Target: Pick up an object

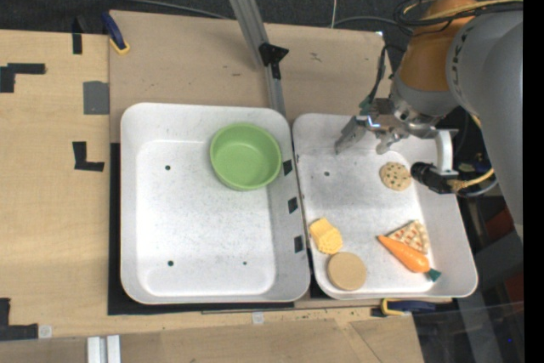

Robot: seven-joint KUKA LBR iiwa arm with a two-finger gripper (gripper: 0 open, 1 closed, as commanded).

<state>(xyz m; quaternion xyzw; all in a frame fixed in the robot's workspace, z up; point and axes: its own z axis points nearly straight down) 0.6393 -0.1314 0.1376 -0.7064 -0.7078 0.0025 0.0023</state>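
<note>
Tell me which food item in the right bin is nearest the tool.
The round speckled cookie, just below the tool; the carrot and the other pieces lie at the bin's near end.

You see even, soft overhead light; the white bins [136, 183] glow without harsh glare, shadows stay faint, and detail runs slightly grainy throughout.

Grey robot arm with an orange band above the wrist reaches in from the right. Its tool [365, 140] points down-left, two fingers spread apart, gripping nothing.
</note>
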